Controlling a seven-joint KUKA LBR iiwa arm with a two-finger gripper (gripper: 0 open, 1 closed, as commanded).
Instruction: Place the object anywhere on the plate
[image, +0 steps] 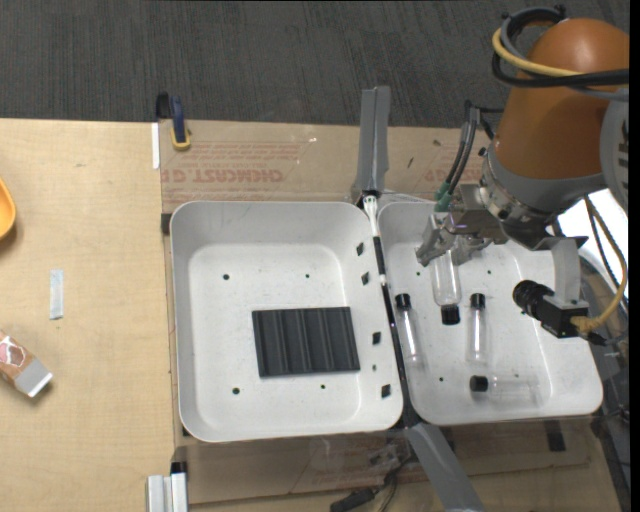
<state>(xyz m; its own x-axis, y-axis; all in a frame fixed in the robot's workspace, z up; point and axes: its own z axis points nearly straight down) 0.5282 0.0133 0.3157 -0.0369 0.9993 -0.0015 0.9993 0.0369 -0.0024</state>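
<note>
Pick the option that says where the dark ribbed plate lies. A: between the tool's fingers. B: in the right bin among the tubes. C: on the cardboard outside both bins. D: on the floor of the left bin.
D: the dark ribbed plate lies flat on the floor of the left bin, while the clear tubes lie in the right bin.
</note>
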